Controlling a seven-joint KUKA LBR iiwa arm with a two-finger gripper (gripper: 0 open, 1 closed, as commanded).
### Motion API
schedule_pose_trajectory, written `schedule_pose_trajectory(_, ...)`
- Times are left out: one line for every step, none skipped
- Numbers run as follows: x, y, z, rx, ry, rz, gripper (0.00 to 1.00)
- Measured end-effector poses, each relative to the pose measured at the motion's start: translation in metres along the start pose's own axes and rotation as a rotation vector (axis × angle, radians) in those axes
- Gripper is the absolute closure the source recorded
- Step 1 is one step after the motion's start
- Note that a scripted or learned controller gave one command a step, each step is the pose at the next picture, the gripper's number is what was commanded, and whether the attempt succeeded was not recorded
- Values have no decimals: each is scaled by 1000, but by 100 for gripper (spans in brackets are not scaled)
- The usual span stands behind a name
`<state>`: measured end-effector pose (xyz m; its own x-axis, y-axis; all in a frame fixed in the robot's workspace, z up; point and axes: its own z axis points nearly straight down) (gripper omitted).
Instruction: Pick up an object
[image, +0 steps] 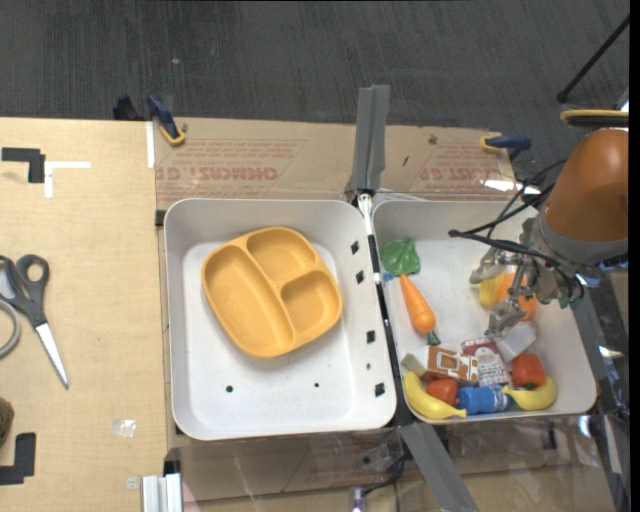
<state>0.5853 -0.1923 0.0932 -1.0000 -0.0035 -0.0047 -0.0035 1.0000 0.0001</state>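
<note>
Hovering gripper (512, 300) over right bin (575, 350), carrot (418, 305) nearby

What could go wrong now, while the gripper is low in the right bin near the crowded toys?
1. The gripper is among tightly packed items, a yellow piece and an orange piece, so it may close on two or on nothing.
2. It works near the right bin's far wall and might hit it.
3. The pile at the front, banana and blue bottle, may shift if nudged.

bench (80, 300): light wood
on it: two white bins (190, 330), scissors (38, 310), brown cardboard (260, 160)
</note>
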Motion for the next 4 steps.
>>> schedule_pose_trajectory(-2, 1, -11, 2, -6, -3, 100)
schedule_pose_trajectory(-2, 1, -11, 2, -6, -3, 0)
schedule_pose_trajectory(-5, 1, -22, 4, -14, -5, 100)
schedule_pose_trajectory(-5, 1, -22, 4, -14, -5, 0)
